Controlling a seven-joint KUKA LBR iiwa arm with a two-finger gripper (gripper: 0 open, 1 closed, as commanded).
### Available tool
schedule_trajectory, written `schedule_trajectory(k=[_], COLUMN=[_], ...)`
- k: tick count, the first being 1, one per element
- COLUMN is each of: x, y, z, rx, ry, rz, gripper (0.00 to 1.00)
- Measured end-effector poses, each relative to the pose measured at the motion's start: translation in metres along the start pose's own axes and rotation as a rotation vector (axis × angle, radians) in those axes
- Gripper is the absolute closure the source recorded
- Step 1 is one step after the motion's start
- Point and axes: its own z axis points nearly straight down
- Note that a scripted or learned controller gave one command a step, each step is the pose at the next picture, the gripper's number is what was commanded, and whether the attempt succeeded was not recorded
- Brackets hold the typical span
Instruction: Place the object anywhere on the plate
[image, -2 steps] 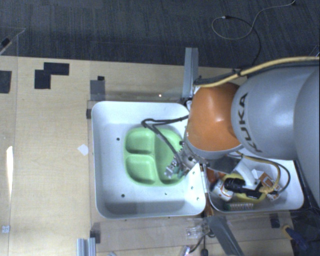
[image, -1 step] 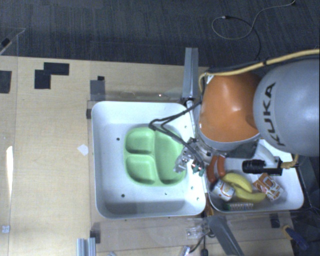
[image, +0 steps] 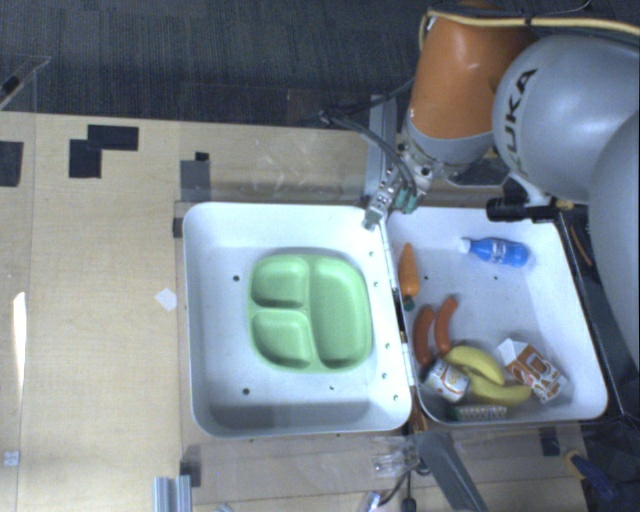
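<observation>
Green divided plate (image: 308, 312) sat bare in the left bin (image: 215, 400), all three compartments unoccupied, so the task looked not yet begun. Candidate objects lay in the right bin (image: 590, 395): carrot (image: 409, 272) near the shared wall, two sausages (image: 436, 325) just below it, banana (image: 485, 372) beside a small can (image: 447, 381), snack packet (image: 535, 372), blue bottle (image: 497, 251) well apart near the back. Gripper (image: 385, 205) hovered over the back rim between the bins, nothing visible between its tips; could not tell whether they were spread or closed. Judged next step was a pick: carrot looked easiest, isolated and close. Approach should run across its long axis, clear of the dividing wall, then lift high enough to cross it before lowering onto the plate.
</observation>
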Motion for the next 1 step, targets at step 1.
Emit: schedule_trajectory(k=[1], x=[0.0877], y=[0.0241], z=[0.0634], rx=[0.001], ry=[0.003], rz=[-0.126], gripper=[1.00])
